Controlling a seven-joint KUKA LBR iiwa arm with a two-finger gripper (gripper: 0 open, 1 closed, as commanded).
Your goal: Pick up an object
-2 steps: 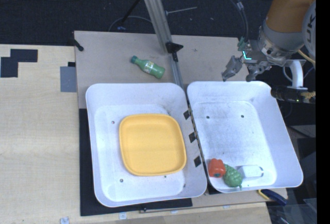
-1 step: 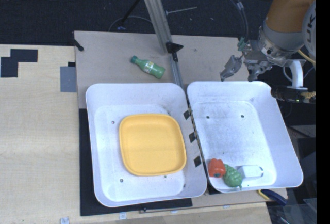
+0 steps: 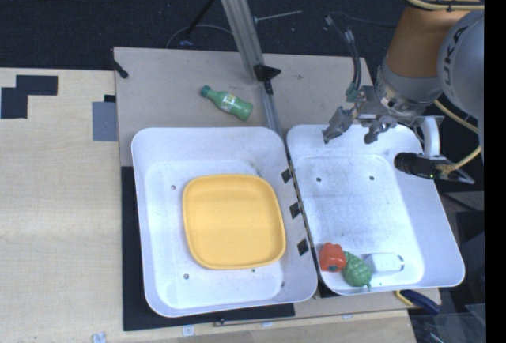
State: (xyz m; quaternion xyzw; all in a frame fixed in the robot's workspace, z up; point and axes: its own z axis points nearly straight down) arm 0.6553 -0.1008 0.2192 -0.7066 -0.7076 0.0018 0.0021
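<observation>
My gripper (image 3: 352, 130) hangs over the far edge of the right bin (image 3: 411, 207), open, with nothing between its fingers (image 3: 331, 130). At that bin's near corner lie a small red pepper-like toy (image 3: 332, 257), a green lumpy toy (image 3: 357, 272) and a pale white object (image 3: 386, 261), close together and far from the gripper. A square yellow plate (image 3: 234, 220) lies flat in the left bin (image 3: 154, 175).
A green bottle (image 3: 227, 103) lies on its side on the bench behind the left bin. A slanted aluminium post (image 3: 243, 25) rises behind the gap between the bins. Black clips (image 3: 294, 209) line the divide. The grey arm (image 3: 431, 41) with its cables stands at the back right.
</observation>
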